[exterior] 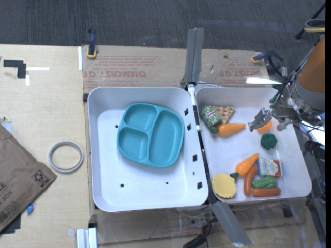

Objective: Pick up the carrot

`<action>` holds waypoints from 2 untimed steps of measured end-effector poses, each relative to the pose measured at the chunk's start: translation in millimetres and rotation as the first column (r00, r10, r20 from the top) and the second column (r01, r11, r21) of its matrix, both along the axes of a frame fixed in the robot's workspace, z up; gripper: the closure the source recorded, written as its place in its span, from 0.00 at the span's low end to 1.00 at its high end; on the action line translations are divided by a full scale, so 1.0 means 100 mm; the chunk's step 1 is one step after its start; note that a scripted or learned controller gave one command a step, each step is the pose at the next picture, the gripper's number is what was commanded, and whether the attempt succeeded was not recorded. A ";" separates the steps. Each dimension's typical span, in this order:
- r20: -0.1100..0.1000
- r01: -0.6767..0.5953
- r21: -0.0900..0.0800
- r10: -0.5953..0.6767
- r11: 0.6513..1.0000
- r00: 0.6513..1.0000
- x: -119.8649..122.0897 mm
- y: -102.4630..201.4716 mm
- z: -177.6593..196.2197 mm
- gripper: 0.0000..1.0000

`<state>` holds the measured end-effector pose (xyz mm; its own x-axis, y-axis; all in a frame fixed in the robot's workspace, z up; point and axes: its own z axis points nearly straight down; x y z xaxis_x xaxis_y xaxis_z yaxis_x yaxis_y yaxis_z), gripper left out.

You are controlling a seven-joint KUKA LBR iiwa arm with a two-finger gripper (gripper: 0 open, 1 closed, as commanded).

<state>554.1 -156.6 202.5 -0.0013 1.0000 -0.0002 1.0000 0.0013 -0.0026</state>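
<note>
Bench (41, 112) carrying 2 shallow white bins side by side. Left bin (103, 190): 1 teal divided plate (151, 134) with 3 compartments, lying near the bin's middle. Right bin (227, 154): an assortment of toy foods. Carrot (231, 129), orange with a green stub at its left end, lies on its side in the upper half of the bin, tip pointing right, just below a waffle piece (224, 111) and a green-labelled can (210, 116). A 2nd carrot-like orange piece (247, 164) lies lower in the bin on a slant, beside a red sausage (250, 181), a yellow round slice (224, 185), a small printed packet (269, 167), a green pod (265, 182) and a red pepper-like item (266, 192) along the bin's lower edge. Broccoli floret (268, 141) sits near the right wall, with a small orange item just above it, possibly a fruit, partly hidden. Gripper (260, 121) hangs over the upper right of the right bin, to the right of the carrot and apart from it; nothing is seen between its fingers, and whether they are spread or closed cannot be told. Outside the bins, on the bench to the left: 1 roll of tape (65, 156) and 1 cardboard box (18, 177).
</note>
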 end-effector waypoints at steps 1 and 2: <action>0.002 0.066 0.000 -0.066 0.998 0.998 -0.26 0.07 -1.11 0.00; 0.001 0.259 0.001 -0.259 0.966 0.966 -0.63 -0.21 -1.00 0.00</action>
<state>491.1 -177.7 102.6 0.2574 0.9663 0.0005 0.9663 -0.2574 -0.0019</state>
